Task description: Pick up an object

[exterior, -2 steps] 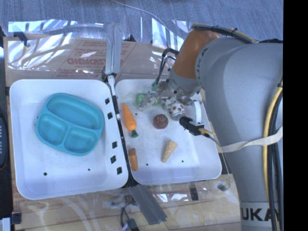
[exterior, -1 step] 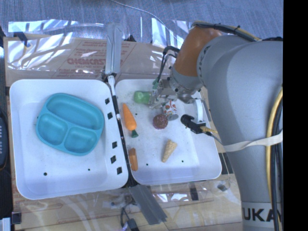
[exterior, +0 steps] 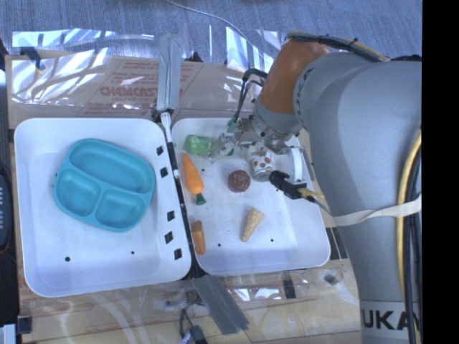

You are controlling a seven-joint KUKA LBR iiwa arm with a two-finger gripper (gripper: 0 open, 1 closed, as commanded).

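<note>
Arm reaches in from the right — hand (exterior: 228,143) lowered, wrist bent.

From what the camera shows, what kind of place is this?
Probably a robotics lab bench for grasping trials: a KUKA arm reaches over two white bins, with toy food like a carrot and a blue divided plate.

Glossy blue plastic tray (exterior: 104,185) in a smooth white bin (exterior: 43,264); crinkled, shiny foil (exterior: 64,41) behind.

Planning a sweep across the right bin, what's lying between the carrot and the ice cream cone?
In the camera view, bare white bin floor lies between the carrot and the ice cream cone. The brown round piece sits just above that line.
</note>
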